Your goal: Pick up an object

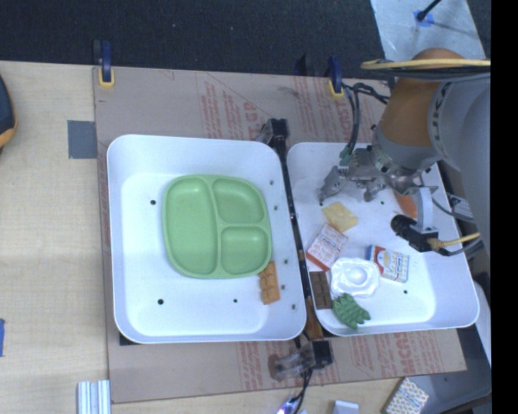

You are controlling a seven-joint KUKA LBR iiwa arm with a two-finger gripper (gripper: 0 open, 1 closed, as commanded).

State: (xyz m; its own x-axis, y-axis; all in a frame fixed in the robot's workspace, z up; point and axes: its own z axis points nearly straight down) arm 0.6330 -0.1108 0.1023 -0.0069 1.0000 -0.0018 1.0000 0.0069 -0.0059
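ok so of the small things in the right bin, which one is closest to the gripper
The pale yellow block, just below the gripper. The printed packet, white cup and green toy lie farther down the bin.

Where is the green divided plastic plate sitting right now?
The green divided plastic plate lies flat in the middle of the left white bin, with a small orange-brown block just off its lower right corner.

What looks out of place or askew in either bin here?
Little stands out. A small orange-brown block lies by itself in the left white bin, beside the green divided plate, while the other small items sit jumbled in the right white bin.
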